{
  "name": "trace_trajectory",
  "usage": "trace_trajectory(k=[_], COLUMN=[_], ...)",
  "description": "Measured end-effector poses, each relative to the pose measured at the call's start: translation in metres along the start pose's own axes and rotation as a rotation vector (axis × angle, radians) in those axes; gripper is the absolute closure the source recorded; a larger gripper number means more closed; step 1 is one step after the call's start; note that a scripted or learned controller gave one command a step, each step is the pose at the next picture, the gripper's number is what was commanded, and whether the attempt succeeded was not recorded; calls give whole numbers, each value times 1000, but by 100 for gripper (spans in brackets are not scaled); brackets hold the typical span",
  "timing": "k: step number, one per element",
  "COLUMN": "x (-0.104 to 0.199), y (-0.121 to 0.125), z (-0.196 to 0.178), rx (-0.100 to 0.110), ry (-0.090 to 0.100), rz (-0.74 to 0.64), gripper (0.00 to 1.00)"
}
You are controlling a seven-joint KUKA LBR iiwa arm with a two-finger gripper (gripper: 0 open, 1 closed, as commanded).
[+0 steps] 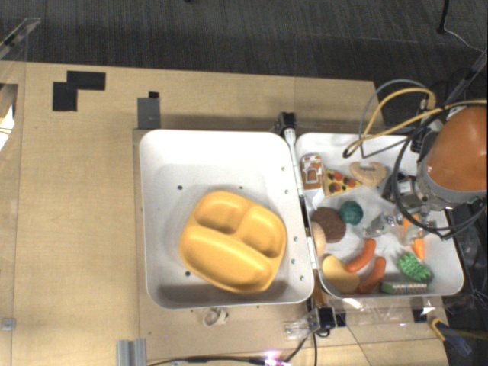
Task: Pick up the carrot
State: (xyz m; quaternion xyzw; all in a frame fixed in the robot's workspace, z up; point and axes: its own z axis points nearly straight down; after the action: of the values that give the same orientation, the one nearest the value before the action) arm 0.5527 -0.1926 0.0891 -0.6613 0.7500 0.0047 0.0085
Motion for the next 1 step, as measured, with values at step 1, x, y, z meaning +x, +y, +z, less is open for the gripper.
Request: trace_trajectory(k=[1], x=[2], y=[-5], z=[-13], rx=[17], ry=[6], rz=[1], gripper=[100])
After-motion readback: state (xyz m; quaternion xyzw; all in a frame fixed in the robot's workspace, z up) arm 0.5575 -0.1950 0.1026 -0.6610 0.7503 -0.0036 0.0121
